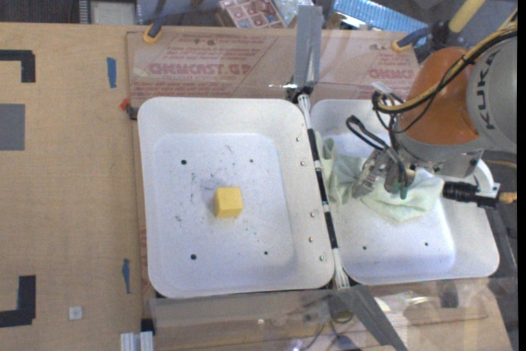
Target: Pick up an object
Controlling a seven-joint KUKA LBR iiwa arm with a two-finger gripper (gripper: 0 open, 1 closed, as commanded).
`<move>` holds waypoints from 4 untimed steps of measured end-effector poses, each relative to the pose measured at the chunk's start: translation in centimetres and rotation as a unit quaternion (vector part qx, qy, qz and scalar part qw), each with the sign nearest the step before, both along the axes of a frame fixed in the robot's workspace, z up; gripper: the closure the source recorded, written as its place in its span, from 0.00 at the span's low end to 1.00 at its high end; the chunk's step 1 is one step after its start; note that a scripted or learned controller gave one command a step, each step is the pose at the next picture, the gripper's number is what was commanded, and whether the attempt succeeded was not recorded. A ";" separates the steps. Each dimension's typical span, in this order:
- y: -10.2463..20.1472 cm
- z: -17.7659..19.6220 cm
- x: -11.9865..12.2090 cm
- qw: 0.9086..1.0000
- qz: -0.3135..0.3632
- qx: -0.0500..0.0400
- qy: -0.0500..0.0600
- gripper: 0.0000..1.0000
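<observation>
Where the plywood bench [66,201] ran bare on the left apart from strips of black and blue tape, nothing lay within the arm's reach, so the work was confined to the two white bins. The left bin [164,127] held a single small yellow cube [229,202], sitting alone near the middle of its scuffed floor, well apart from every wall and from the arm. Across the divider, the right bin [427,251] held a crumpled pale green cloth [404,204], bunched against the upper left part of the floor. The gripper [385,181] hung low directly over that cloth, its tip at or touching the fabric, which suggested the cloth, not the cube, was the object being tried for. Whether the gripper was spread or closed could not be told, since cables and the orange-banded wrist [440,99] crowded the view there.
</observation>
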State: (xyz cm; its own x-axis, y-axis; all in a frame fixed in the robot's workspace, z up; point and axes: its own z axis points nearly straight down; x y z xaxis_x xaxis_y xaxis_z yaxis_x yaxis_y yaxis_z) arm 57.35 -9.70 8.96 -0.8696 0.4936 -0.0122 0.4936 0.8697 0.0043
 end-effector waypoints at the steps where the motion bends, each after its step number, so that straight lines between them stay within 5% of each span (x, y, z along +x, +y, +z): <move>1: -0.5 1.3 2.7 1.000 -0.030 0.001 0.003 1.00; 2: 5.0 10.6 6.2 0.992 -0.126 0.002 0.004 1.00; 3: 5.1 11.7 6.3 0.992 -0.125 0.001 0.001 1.00; 4: 7.1 11.3 3.4 0.989 -0.148 0.002 0.006 1.00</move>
State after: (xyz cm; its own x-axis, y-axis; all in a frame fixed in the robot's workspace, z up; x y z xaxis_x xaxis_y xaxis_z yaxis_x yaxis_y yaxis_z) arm 60.70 -2.56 20.27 -0.6868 0.7268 -0.0001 0.7268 0.6868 -0.0001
